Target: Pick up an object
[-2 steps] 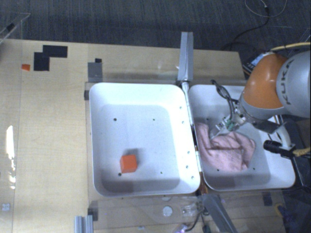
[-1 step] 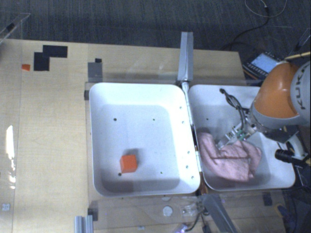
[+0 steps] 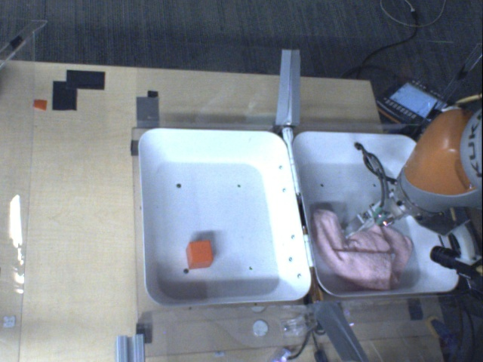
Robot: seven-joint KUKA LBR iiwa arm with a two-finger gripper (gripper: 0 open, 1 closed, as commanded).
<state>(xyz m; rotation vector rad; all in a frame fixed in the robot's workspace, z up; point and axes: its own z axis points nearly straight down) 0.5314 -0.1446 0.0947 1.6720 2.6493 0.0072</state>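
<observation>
A crumpled pink cloth (image 3: 355,253) lies in the near half of the right bin (image 3: 332,157). My gripper (image 3: 361,225) reaches down from the right onto the cloth's upper edge, its tips touching the fabric. A small orange block (image 3: 200,254) rests in the near left part of the left bin (image 3: 211,157). The arm's orange band (image 3: 441,161) hangs over the right bin's right side.
A metal divider post (image 3: 287,89) stands between the bins at the back. Black markers (image 3: 75,87) and a tiny orange square (image 3: 40,105) sit on the wooden bench at far left. A cable (image 3: 371,164) trails across the right bin.
</observation>
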